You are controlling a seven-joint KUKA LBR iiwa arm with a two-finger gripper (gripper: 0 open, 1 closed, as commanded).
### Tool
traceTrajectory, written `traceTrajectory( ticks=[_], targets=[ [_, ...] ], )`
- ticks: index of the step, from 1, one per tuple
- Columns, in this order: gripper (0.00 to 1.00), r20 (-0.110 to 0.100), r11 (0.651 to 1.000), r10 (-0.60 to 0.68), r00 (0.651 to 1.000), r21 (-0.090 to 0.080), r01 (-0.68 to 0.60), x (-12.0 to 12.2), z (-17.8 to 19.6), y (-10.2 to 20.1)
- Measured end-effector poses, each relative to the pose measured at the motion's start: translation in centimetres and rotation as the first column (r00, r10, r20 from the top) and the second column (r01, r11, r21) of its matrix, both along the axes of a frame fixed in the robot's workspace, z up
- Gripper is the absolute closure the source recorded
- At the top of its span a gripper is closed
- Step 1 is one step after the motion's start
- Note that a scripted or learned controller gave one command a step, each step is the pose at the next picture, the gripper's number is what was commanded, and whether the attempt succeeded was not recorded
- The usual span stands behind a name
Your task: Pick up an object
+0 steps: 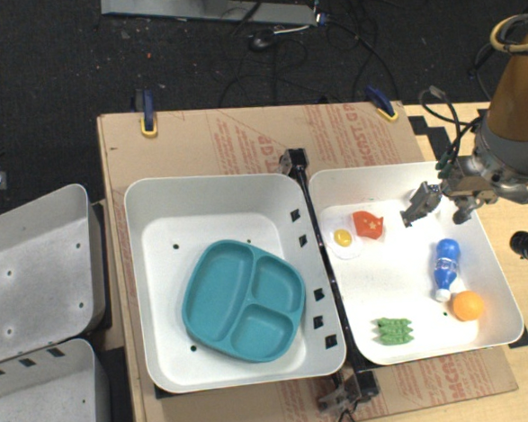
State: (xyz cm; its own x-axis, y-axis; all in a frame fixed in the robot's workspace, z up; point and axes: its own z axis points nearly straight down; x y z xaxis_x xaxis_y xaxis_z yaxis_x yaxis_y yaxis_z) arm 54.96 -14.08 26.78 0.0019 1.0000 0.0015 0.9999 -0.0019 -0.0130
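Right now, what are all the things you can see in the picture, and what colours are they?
Tray with three sections: one, teal, lying in the left bin.
Fried egg toy: one, white with a yellow middle, upper left of the right bin.
Red toy: one, red, just right of the egg.
Bottle: one, blue and white, right side of the right bin.
Orange ball: one, orange, touching the bottle's lower end.
Pea pods: one bunch, green, bottom of the right bin.
Bins: two, white, side by side on the brown board.
Clamps: two, blue and yellow, on the board's far edge.
Gripper: one, dark grey, above the right bin's top right, holding nothing I can see.
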Motion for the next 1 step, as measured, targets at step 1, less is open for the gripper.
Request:
traceTrajectory(
  ticks=[1],
  targets=[
    [0.00, 0.012, 1.000, 0.003, 1.000, -0.002, -0.003, 0.21, 0.68, 0.06]
  ],
)
